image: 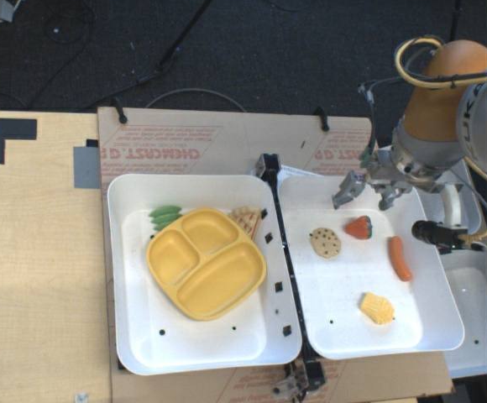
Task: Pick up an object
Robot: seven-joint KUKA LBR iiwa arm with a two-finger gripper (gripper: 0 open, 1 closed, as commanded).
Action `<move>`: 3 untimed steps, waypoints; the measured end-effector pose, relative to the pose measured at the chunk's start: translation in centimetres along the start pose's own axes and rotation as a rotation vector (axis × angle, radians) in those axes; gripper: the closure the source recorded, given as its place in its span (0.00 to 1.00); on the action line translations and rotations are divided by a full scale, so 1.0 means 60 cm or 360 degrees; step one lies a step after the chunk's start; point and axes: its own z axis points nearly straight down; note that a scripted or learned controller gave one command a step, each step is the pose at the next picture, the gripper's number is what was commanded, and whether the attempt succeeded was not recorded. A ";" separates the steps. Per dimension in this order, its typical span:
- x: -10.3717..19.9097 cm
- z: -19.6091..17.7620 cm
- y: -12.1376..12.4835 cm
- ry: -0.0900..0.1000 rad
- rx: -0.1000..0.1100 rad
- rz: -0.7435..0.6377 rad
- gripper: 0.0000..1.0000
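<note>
The pincer is hanging in the upper right of the frame, over the far edge of the right bin, with its two grey fingers spread apart and nothing between them. Above it, the arm is reaching in from the right, its orange band showing at the top right with a yellow cable looping over it. Just below the pincer, a small red strawberry is lying on the floor of the right bin, near the fingers but apart from them. To the left of the strawberry, a round speckled cookie is resting flat. To the right, near the bin's right wall, an orange carrot-like stick is lying lengthwise. Lower in the same bin, a yellow corn-like piece is sitting by itself. The left bin is sitting beside the right one, touching it along a black divider in the middle of the frame. In it, a yellow divided plate with three compartments is lying flat. A green leafy item is peeking out at the plate's upper left edge, and a tan waffle-patterned piece is sitting at its upper right edge. Both bins are resting on a cardboard sheet on the pale wooden surface.
</note>
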 end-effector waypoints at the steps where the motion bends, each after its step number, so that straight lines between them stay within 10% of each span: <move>1: 0.000 -0.014 0.005 -0.0003 -0.0023 -0.0003 0.00; 3: 0.005 0.164 -0.009 -0.0001 -0.0012 -0.0002 0.00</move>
